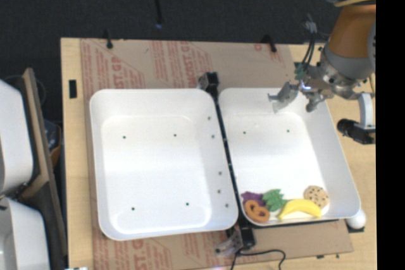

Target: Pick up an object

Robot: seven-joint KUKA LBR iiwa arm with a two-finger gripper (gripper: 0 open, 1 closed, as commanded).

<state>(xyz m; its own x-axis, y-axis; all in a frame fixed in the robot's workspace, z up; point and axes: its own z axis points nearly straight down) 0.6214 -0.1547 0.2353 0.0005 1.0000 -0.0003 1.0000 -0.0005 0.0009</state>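
Several small toy foods lie along the near edge of the right bin (pixel 278 148): a yellow banana (pixel 299 208), a round cookie (pixel 316 196), a green leafy piece (pixel 273 198), a purple grape bunch (pixel 251 197) and an orange pretzel-like piece (pixel 257 212). My gripper (pixel 295 98) hangs over the far right corner of that bin, well away from the toys. Its two fingers are spread apart, open, with nothing between them.
The left bin (pixel 155 161) sits beside the right one on a cardboard sheet (pixel 145 63). A black clip (pixel 209 81) sits at the far end of the seam between the bins. White equipment stands at the left edge (pixel 12 136).
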